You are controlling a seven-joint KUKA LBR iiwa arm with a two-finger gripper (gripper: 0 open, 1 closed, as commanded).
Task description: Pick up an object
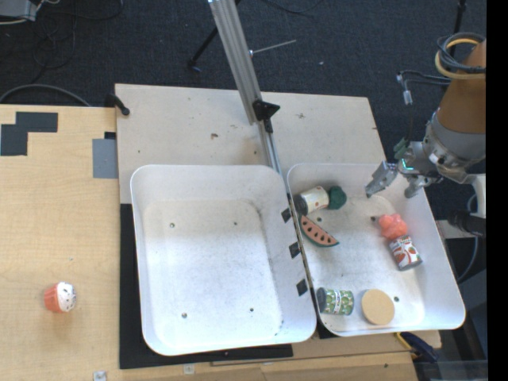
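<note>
Camera view had the likeliest target, a pink lumpy toy (391,225), lying in the right bin (444,308) just below the gripper (399,182). That gripper hung above the bin's upper edge, its two fingers spread apart with nothing between them, seemingly poised for a descent. Nearby lay a small red carton (405,253), a watermelon slice (317,234), a green-labelled can (336,302) and a tan disc (379,307).

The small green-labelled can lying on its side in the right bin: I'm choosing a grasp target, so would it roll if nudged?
Probably: the small green-labelled can lies on its curved side. It looks rigid, likely slippery. The round tan disc beside it might stop it.
</note>
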